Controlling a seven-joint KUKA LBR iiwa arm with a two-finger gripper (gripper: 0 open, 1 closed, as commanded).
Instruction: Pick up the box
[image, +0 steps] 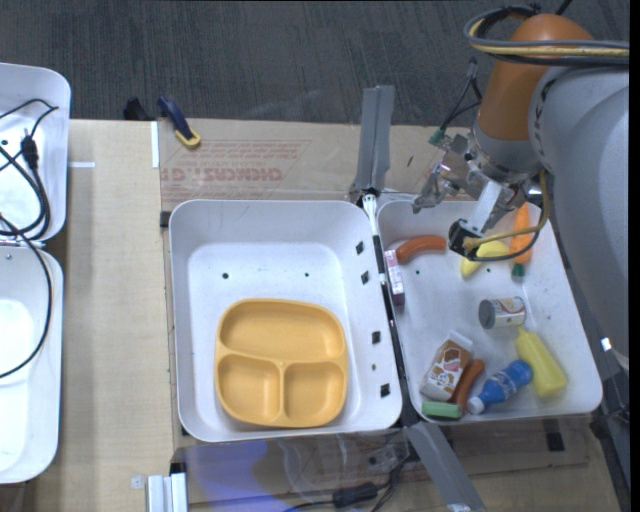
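Box (447, 368) lying at the near end of the right bin (430, 300), touching a brown sausage (468, 381), green block (440, 409) just below, blue bottle (500, 386) near, gripper (430, 195) over the bin's far end, well apart, open or closed cannot be told.

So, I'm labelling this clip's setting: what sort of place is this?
Probably a robotics lab: a grey arm hangs over the right bin beside the left bin on a bench, with a box and yellow bottle to pick.
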